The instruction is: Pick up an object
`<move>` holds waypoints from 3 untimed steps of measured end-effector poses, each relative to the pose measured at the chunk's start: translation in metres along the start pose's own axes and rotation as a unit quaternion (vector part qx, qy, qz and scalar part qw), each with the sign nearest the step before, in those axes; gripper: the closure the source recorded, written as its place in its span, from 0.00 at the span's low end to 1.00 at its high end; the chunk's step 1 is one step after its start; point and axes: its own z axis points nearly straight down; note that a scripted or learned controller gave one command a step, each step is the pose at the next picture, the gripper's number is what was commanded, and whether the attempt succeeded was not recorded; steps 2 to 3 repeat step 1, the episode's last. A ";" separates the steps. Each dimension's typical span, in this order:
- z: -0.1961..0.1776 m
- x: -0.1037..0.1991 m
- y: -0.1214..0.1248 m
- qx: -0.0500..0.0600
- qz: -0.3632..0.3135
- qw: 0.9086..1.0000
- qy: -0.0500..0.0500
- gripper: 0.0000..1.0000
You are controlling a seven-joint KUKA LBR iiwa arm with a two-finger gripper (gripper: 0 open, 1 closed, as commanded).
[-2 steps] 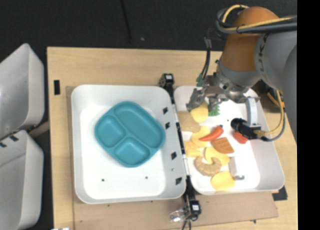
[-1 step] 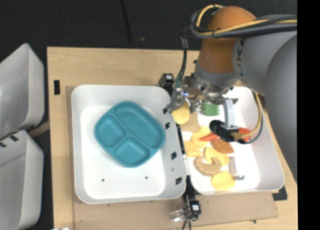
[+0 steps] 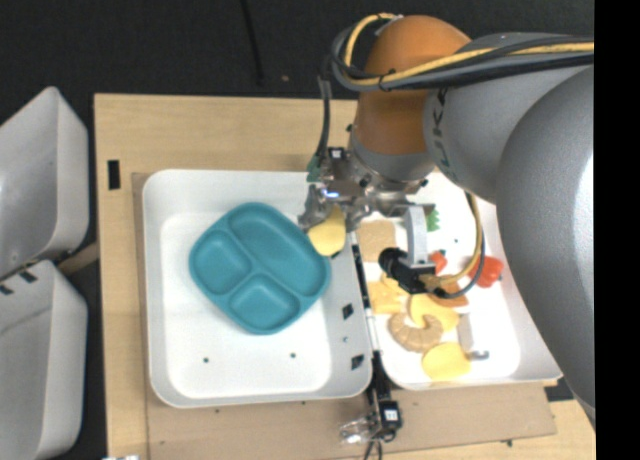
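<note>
Yellow round piece (image 3: 326,238) is sitting between the fingers of the gripper (image 3: 328,220). It is lying just beside the teal tray (image 3: 258,266), at its right edge.

We log two shallow white bins side by side on a pale wooden bench (image 3: 120,278): the left bin (image 3: 230,368) spreads out to the gripper's (image 3: 335,213) left, the right bin (image 3: 500,358) to its right, and their shared rims run directly below it. Well left of the gripper, past the bench edge, two white padded panels (image 3: 40,168) stand one above the other. A small black slot (image 3: 113,174) marks the bench between those panels and the left bin, and dark floor (image 3: 150,18) lies beyond.
</note>
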 end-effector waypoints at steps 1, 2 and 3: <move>0.002 0.021 0.004 -0.001 0.002 1.000 -0.001 1.00; 0.002 0.021 0.004 -0.001 0.002 1.000 -0.001 1.00; 0.002 0.021 0.004 -0.001 0.002 1.000 -0.001 1.00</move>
